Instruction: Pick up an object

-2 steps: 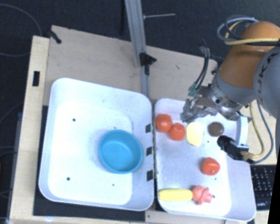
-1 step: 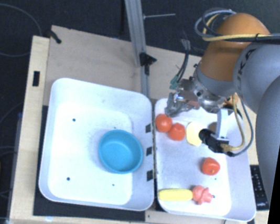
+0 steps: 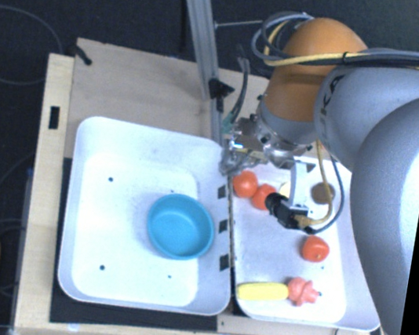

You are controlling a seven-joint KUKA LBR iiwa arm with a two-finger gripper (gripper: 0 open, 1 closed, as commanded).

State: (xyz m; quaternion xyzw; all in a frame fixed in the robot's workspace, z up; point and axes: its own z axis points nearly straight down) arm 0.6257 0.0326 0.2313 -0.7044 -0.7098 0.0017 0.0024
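End effector (image 3: 260,175) is down by the two small round orange-red balls (image 3: 245,184) at frame centre-right, can't tell its state, so it might nudge one away.

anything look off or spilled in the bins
Nothing stands out. The blue bowl sits upright in the left bin. In the right bin, the orange balls, a yellow piece and a pink piece lie loose, inside the rim.
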